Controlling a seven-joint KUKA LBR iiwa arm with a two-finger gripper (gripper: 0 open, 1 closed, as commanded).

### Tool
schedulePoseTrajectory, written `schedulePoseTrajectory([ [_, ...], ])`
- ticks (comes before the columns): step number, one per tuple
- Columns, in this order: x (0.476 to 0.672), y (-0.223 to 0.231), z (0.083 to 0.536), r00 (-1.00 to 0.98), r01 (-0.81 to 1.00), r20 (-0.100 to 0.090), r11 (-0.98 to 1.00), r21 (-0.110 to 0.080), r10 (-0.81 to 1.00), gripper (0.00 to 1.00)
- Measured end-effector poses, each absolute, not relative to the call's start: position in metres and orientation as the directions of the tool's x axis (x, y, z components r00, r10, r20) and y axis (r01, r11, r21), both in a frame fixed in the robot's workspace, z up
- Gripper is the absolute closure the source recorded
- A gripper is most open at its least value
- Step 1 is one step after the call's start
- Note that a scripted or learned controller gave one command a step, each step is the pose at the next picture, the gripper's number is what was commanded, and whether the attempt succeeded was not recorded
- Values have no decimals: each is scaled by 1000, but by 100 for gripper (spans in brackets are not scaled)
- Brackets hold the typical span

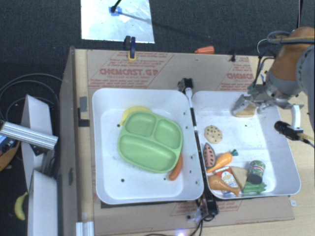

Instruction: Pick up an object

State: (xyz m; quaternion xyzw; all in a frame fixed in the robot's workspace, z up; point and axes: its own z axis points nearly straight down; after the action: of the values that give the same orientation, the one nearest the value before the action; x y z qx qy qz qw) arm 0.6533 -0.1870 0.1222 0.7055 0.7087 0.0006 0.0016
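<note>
At the far right of the right bin (290, 178) we see the gripper (248, 103), down low over the bin floor near its far wall. Its fingers reach leftward around a tan, bread-like piece (244, 111); we can't tell whether they are clamped on it or merely touching, and the piece looks to be resting on the bin floor. Behind the gripper, the grey arm (285, 80) with its orange band (290, 58) comes in from the right edge.

Moving out within the same bin: a round cookie (213, 133) lies toward the left, well apart from the gripper. Nearer to us, along the divider, sits a watermelon slice (209, 156), with a carrot (224, 159) just beside it. In the near right corner we see a cluster: a chicken drumstick (222, 182), a tan wedge (239, 174), a small dark can (256, 170) and some green leafy stuff (253, 187), all close together or touching.

Left bin (106, 181): a green divided tray (150, 141) sits tilted in the middle, lying over a yellow item (130, 112) at its far-left edge and an orange sausage-like piece (175, 170) at its near-right edge.

Both bins sit on a cardboard sheet (147, 68) with red printing; a clamp (130, 45) grips its far edge.
</note>
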Motion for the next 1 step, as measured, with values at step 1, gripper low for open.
schedulePoseTrajectory([
  [1,670,-194,131,-6,1000,-1,6,6,1000,0],
])
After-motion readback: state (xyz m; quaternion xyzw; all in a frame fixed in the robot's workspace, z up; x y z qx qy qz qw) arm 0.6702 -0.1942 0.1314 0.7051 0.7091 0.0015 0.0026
